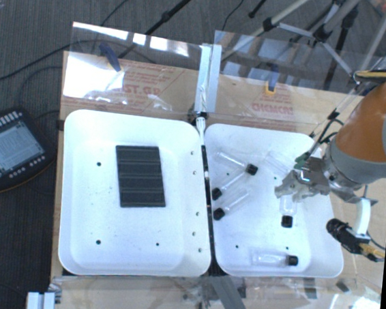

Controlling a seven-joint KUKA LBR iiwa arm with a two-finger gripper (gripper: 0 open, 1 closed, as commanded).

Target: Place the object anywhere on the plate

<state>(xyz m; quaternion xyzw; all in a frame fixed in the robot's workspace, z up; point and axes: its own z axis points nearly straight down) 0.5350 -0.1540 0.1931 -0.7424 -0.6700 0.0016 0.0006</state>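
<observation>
My pincer [290,192] hangs over the right bin [318,266]; I cannot tell from this view how it stands. Clear tubes with black caps lie scattered there; one [287,214] sits just below me, cap towards the near side. Judgement: light, rigid, slick and round, so apt to roll or squirt out. Best taken across the mid-barrel, square to its axis. The dark ridged plate [140,176] lies in the left bin [74,241], well apart.

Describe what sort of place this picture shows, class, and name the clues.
Probably a robotics lab test bench: a grey-and-orange robot arm reaches over two white bins, a handheld control pendant lies alongside, and tripod legs stand behind.
</observation>
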